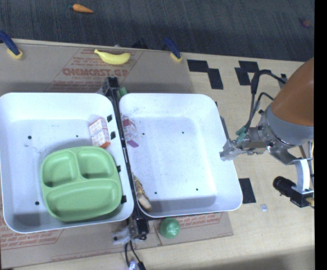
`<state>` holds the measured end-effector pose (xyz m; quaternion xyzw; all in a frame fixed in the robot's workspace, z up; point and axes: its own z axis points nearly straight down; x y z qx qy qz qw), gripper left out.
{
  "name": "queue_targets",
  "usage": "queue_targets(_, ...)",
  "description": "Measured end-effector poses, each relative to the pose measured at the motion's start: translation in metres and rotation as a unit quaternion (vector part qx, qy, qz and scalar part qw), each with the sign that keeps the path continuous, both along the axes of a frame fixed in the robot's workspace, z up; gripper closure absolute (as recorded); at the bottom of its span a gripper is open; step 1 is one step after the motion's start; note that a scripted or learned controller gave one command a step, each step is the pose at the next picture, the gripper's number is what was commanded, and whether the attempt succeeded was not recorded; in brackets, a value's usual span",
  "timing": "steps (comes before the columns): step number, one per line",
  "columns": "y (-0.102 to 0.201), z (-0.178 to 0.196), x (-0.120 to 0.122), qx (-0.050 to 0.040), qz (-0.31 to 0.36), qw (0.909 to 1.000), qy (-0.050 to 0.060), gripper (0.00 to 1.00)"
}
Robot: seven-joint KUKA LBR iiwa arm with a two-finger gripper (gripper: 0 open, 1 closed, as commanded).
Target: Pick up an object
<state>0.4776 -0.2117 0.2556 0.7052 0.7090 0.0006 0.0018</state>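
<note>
**Jaws unreadable beside the right bin**

Whether the jaws are spread or pressed together we cannot tell: the gripper (231, 151) appears as a small grey tip just outside the right wall of the right bin (208, 198), and we see nothing held by it. Behind it we note the grey wrist and the orange band of the arm (293, 108), entering from the right over the bench (264, 229).

In the left bin (17, 108) we find a green divided tray (82, 183) lying flat in the near half, with a small white and orange packet (99, 132) just beyond it, close to the wall shared by the two bins. Across that wall, in the right bin, we see a small packet with red marks (129, 131) near the far left corner and a tan object (141, 197), too small to identify, in the near left corner.

Outside the bins we mark a yellow banana (113, 55) on the cardboard beyond them, a green ball (169, 227) on the cardboard in front of the right bin, and an orange carrot-like item (82, 8) on the dark floor.
</note>
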Motion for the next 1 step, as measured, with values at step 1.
queue_targets(1, 0.0007, -0.0341, 0.0311, 0.0009, 0.001, 1.0000, 0.003, 1.00)
